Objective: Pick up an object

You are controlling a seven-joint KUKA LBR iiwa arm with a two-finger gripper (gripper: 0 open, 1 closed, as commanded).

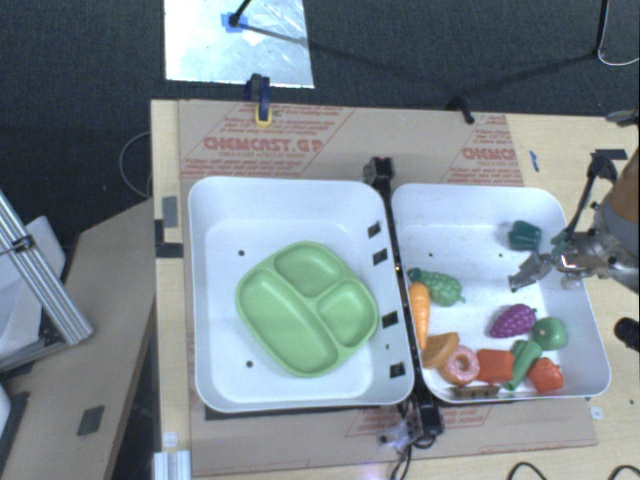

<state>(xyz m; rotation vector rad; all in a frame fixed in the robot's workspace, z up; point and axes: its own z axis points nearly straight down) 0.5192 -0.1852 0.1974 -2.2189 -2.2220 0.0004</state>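
Across the middle of the frame, a big brown bench (330, 143). On it, two white bins side by side: the left bin (215, 218) and the right bin (470, 213), touching in the middle.

In the upper left, a shiny sheet (238, 28) on the dark floor.

Inside the left bin, a green plate (305, 308) with three parts, lying flat.

At the right edge, the grey arm (622, 213), reaching in over the right bin. At its end, the claw (545, 271), hanging above the right side of that bin, over bare white floor between a dark green pepper (524, 234) and purple grapes (512, 319). Wide or narrow: cannot tell. Nothing seen in its grip.

All toys in the right bin, mostly in its lower half:
- an orange carrot (419, 313) by the left wall
- a leafy green toy (440, 286) just above the carrot
- a red block (494, 364) near the bottom wall
- a pink doughnut (461, 365) touching the red block
- a green apple (549, 333) just right of the grapes
- a red pepper (545, 374) in the lower right corner
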